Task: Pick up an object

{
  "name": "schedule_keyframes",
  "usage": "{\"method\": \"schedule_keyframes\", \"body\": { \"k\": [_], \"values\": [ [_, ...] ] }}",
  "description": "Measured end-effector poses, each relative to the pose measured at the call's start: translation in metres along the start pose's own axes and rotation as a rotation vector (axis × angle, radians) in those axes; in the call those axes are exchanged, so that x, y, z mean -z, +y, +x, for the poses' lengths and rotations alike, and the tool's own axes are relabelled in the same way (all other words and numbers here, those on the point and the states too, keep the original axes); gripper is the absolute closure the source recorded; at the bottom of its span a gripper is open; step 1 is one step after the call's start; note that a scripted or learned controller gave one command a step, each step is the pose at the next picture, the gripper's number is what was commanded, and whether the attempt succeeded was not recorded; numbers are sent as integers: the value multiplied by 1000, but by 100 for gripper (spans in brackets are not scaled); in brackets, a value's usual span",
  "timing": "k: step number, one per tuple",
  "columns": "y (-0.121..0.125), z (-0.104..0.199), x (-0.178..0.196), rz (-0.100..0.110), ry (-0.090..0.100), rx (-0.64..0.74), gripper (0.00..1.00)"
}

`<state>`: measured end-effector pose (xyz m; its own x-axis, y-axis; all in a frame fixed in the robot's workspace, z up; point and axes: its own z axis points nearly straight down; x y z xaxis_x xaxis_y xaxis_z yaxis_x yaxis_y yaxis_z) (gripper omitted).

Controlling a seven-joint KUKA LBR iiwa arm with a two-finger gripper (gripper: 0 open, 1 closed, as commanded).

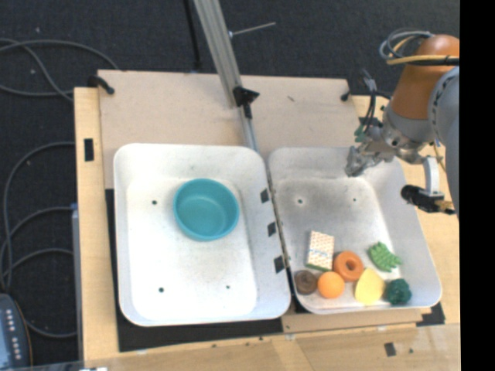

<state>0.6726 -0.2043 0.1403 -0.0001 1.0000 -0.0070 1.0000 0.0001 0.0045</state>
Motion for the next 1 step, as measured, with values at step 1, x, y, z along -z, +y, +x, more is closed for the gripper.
{"method": "schedule_keyframes", "body": {
  "k": [1],
  "values": [
    [3, 2, 45, -2, 7, 2, 100]
  ]
}}
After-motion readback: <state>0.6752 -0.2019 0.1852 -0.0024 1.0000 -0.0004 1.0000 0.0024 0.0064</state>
